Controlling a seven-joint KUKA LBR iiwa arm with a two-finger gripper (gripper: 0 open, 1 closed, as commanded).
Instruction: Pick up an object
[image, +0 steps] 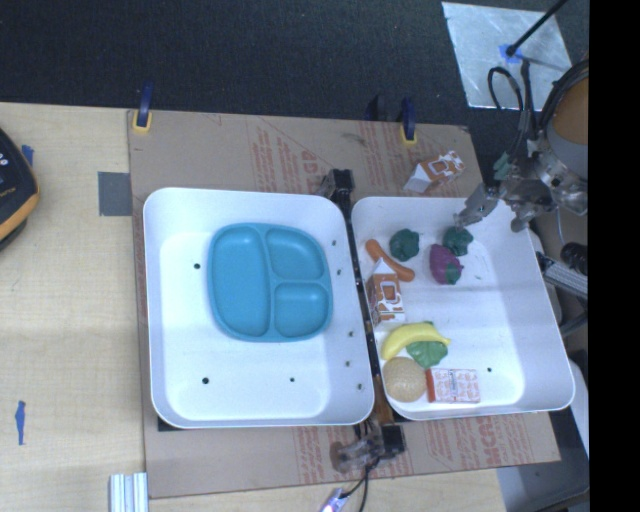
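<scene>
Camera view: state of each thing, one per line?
End effector: above right bin's far edge, holding nothing visible.
Blue tray: flat in left bin, compartments bare.
Banana: lying in right bin, against a green piece.
Purple piece: loose, beside dark green piece.
Carrot: lying near the divider.
Red packet: flat, near front rim.

Even overhead light is falling across the bench (70, 300), bright without harshness. The left white bin (165, 300) is reading slightly overexposed, its inner walls washing out. Soft, short shadows are sitting under the blue tray (270, 280). Above that bin, the dark floor is losing detail. The whole frame is showing mild softness and grain.
</scene>
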